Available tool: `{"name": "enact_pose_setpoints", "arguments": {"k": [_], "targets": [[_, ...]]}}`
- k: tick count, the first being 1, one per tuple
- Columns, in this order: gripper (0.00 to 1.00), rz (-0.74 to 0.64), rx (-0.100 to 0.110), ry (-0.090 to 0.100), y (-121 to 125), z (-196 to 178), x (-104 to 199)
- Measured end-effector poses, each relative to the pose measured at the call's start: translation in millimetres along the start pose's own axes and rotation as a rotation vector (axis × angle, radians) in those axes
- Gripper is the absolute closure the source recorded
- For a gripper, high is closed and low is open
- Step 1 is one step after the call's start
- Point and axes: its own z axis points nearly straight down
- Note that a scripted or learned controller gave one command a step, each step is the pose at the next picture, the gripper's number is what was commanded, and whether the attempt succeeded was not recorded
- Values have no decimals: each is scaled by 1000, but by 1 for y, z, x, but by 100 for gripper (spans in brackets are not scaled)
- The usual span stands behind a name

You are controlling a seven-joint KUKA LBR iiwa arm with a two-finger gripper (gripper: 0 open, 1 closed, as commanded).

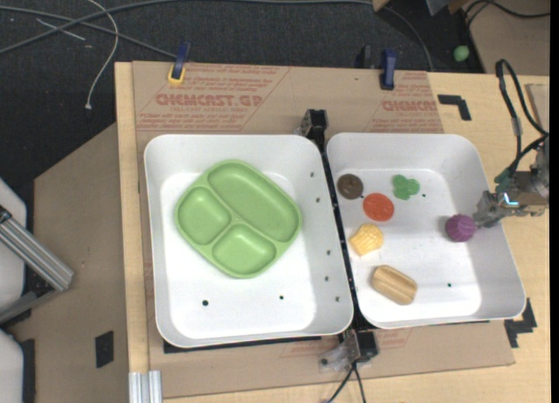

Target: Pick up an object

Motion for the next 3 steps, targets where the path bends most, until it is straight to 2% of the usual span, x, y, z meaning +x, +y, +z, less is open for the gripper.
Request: {"name": "enact_pose_setpoints", "arguments": {"k": [2,3], "targets": [[100,-6,4,4,20,-15,101],[100,-5,5,4,34,-6,153]]}}
